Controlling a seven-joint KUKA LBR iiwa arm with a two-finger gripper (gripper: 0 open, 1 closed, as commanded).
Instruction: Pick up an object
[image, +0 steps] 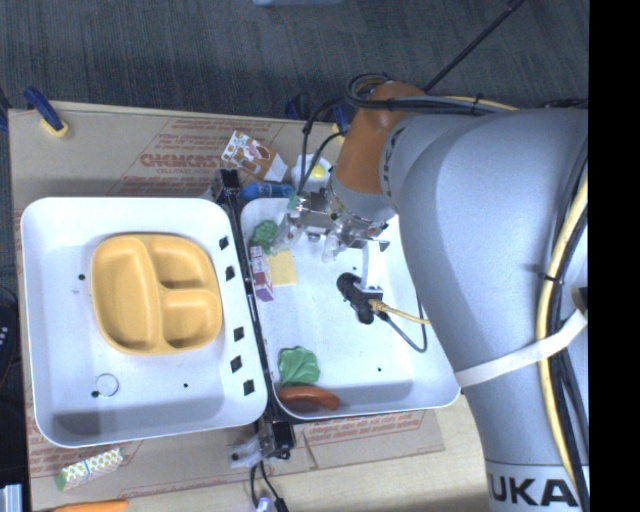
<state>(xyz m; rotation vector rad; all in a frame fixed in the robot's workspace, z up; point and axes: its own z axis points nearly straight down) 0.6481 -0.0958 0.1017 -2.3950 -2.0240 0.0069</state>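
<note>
Objects lie in the right bin (425, 385): a green leafy piece (298, 366) and a sausage (309, 399) at its near-left corner, a yellow slice (284, 268) by its left wall. The left bin (40, 300) holds a yellow tray (155, 292). The gripper (325, 228) hangs over the right bin's far edge; its grip cannot be told.

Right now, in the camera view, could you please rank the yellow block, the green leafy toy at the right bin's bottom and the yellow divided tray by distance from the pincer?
1. Yellow block, just left of and below the pincer, in the right bin.
2. Green leafy toy, at that bin's lower edge, beside the sausage-like toy.
3. Yellow divided tray, across in the left bin.
</note>
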